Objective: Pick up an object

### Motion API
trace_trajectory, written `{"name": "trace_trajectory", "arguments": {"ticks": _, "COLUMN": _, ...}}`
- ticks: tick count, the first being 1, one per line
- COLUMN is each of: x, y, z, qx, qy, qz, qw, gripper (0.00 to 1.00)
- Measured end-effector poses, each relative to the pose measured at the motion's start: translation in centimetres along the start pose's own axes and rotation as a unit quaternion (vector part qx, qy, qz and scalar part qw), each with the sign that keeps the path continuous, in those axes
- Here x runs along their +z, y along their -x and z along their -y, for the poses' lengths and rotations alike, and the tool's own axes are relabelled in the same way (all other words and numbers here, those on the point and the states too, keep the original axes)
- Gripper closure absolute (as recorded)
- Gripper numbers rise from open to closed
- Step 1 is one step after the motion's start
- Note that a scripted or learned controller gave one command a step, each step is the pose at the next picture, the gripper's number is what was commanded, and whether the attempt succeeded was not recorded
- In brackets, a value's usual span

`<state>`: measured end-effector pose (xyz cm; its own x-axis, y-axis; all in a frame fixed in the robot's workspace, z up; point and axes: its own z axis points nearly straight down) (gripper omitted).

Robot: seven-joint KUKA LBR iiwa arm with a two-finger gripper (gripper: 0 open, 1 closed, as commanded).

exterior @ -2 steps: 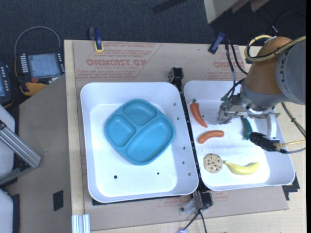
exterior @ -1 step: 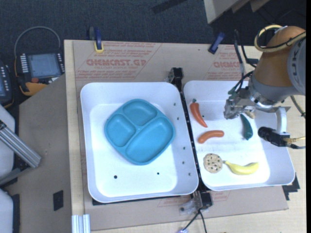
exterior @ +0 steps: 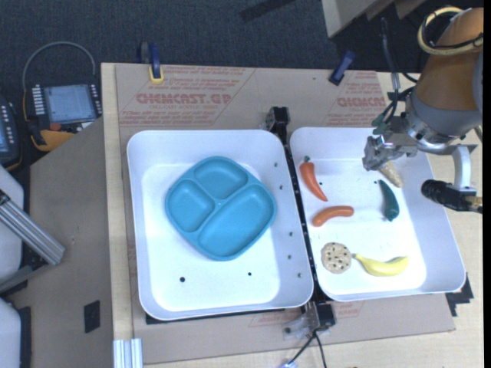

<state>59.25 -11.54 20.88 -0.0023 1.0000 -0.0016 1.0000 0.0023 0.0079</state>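
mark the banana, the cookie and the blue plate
banana (exterior: pixel 382 264): camera view, middle of its curved body
cookie (exterior: pixel 335 257): camera view, centre of its top face
blue plate (exterior: pixel 221 218): camera view, on the ridge between its compartments

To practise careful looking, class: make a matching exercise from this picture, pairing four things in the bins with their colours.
Things:
1. divided plate
2. banana
3. carrot
4. cookie

Colours:
A. yellow
B. tan with dark specks
C. blue
D. orange with a green top

Pairs: 1-C, 2-A, 3-D, 4-B
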Motion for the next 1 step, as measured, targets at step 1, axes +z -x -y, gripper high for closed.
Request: {"name": "trace_trajectory", "arguments": {"ticks": 1, "x": -4.61, "y": 0.02, "z": -0.19, "qx": 0.0, "qy": 0.0, "qz": 0.0, "qw": 1.0, "gripper": 1.0}}
